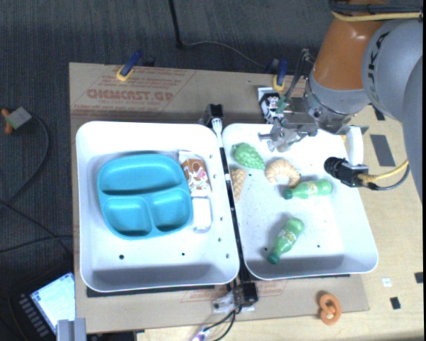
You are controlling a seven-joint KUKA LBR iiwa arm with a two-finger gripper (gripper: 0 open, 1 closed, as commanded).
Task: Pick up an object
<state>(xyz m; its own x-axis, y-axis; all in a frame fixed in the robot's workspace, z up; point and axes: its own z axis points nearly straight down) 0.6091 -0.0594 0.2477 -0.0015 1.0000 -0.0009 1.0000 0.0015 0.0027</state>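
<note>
My gripper (282,141) hangs over the far part of the right bin (355,251), under the grey arm with its orange band (344,48). Just below it and to the left lies a green leafy toy (247,155). A tan croissant-shaped piece (282,169) sits directly beneath the gripper's tip in the view. A green bottle (309,189) lies on its side to the right of it. A second green bottle (285,239) lies nearer the front. I see nothing held by the gripper.
The left bin (92,261) holds a blue compartment tray (142,194), a brown-printed packet (194,175) and a white piece (201,212). A tan item (237,182) rests by the right bin's left wall. An orange ring (329,307) lies on the bench in front.
</note>
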